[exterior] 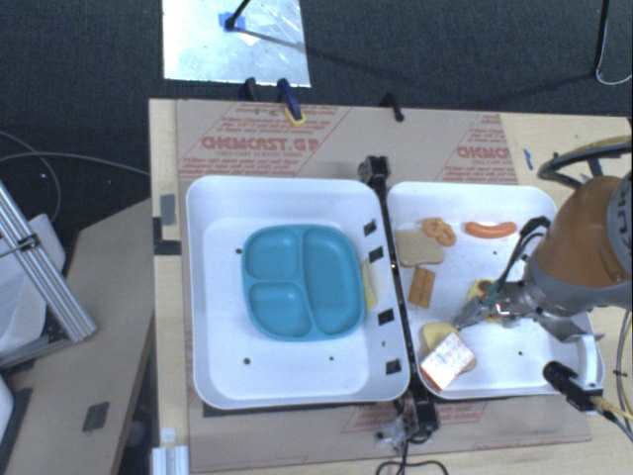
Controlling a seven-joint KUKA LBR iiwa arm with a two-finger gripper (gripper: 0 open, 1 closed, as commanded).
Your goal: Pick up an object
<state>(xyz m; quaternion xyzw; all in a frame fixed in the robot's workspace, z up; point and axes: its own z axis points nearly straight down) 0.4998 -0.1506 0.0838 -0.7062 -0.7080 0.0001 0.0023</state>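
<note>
Nearest you, the cardboard-covered bench (297,132) carried both bins over dark carpet. Left bin (213,265) held a blue divided plate (302,280). Right bin (514,201) held toy foods; the wrapped sandwich wedge (447,356) lay just near-left of the gripper (473,313), its fingers apart, clamping nothing.

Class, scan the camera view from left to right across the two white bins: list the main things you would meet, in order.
Blue divided plastic plate → flat tan bread-like slice → orange pretzel-shaped toy → red-orange toy sausage → grey arm with its gripper.
</note>
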